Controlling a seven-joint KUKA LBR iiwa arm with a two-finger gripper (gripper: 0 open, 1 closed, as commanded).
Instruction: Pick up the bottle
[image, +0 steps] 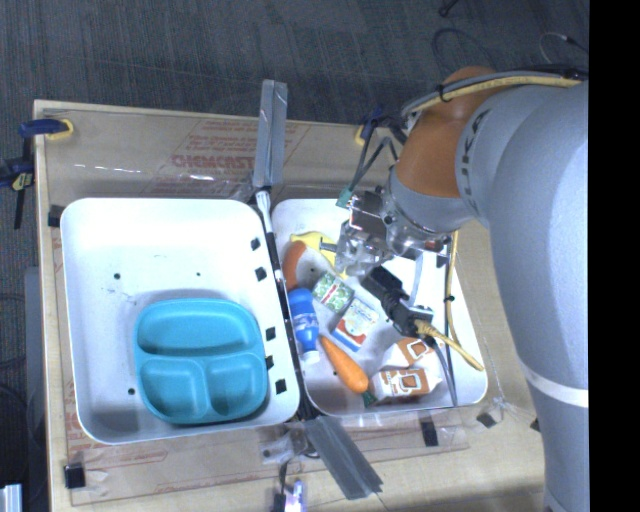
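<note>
- The bottle (303, 322) is in the right bin (470, 385), lying flat along that bin's left wall, right next to the divider between the two bins. It's white with a blue label, and one end points toward the near edge of the bench (500, 470).
- The hand (352, 255) is down over the far part of the right bin, above the clutter there. It's near the bottle but not touching it, a bit up and to the right of it in the view. Can't tell if it's released or clenched, the wrist hardware and cables are in the way.
- Nothing visibly in its grip from this angle.
- The arm (520, 180) comes in from the right, big grey body with the orange band (435, 150) sitting just above the wrist, and it covers the far right corner of the right bin.
- Other stuff in the right bin: a carrot (346, 368) lying at a slant just beside the bottle's near end, a brown and white carton (405, 382) near the front right, a green-patterned packet (332, 293) just right of the bottle, and a red and white packet (354, 324) below that.
- There's also something yellow, looks like a banana (312, 241), at the far end of the bin, and an orange-brown rounded thing (296, 262) just past the bottle's far end. Can't say what that one is.
- The left bin (120, 240) holds a blue divided tray (203, 360) with three compartments, sitting toward the near right part of the bin.
</note>
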